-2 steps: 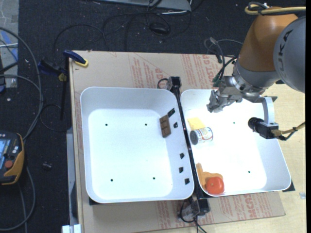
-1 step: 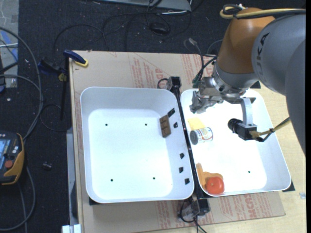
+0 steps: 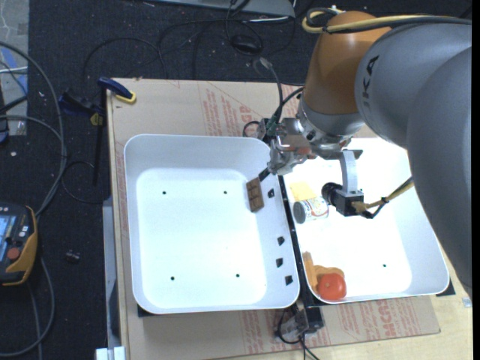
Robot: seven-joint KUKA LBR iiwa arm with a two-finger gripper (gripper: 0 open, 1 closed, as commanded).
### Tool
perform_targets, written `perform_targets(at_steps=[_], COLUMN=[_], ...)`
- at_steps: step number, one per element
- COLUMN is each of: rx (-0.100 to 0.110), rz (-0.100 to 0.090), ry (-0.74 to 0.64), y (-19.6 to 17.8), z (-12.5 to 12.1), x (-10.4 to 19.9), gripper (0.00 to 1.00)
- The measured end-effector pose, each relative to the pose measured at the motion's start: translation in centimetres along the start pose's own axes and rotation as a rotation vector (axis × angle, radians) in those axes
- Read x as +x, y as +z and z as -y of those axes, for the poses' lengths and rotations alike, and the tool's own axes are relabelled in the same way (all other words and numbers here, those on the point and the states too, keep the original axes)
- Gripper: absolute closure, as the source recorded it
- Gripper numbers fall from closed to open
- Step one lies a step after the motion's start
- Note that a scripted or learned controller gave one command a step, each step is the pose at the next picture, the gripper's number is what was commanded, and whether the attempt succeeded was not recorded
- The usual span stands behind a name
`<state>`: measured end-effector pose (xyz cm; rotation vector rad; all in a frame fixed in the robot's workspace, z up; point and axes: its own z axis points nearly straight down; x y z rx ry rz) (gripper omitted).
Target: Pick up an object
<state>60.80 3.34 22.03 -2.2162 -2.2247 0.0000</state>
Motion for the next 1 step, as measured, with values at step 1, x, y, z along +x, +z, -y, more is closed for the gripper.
perform_targets(at_steps=[1], rx=[-0.002], rz=[0.0], ry=[-0.001], y=[-1.39], z=[-1.03], x=[5.02], gripper=[1.0])
